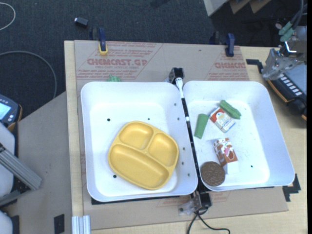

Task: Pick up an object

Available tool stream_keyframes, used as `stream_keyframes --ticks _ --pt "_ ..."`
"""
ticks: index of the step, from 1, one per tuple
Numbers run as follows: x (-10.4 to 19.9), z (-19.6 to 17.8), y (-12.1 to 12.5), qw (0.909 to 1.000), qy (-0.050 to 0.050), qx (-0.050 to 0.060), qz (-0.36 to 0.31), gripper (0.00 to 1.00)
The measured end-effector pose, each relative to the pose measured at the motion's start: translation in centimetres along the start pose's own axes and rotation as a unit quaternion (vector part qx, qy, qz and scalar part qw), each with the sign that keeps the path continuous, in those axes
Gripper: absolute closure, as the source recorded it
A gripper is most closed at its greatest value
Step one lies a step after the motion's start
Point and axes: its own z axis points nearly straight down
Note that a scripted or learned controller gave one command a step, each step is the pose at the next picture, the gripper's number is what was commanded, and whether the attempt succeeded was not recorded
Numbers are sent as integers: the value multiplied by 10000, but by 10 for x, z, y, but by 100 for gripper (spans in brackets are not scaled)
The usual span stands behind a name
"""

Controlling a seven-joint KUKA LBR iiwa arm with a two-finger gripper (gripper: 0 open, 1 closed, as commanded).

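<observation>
The claw sits beyond the right bin's far right corner, carrying nothing; I cannot tell its state. Candidates lie inside that bin: green block, carton, brown disc. Risk, in my judgement: crowded items invite a glancing, failed grasp.

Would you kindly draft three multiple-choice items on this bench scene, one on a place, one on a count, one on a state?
1. Where does the yellow divided plate lie?
A. left bin
B. right bin
C. on the floor

2. How many compartments does that plate have?
A. two
B. three
C. five

3. How does the brown round cookie lie?
A. on the plate
B. stacked on the green block
C. flat in the right bin's near corner

Key: 1 A, it fills the left bin; 2 B, two small, one long; 3 C, it rests on the right bin floor.
</observation>
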Motion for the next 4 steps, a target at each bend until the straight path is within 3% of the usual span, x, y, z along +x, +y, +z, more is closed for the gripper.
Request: stream_keyframes --ticks 1,3,4 --pt "28 102 -15 9999 8 160 9 100" --pt "26 75 -12 10000 -8 70 16 100" --pt "-6 180 -50 9998 3 174 49 100"
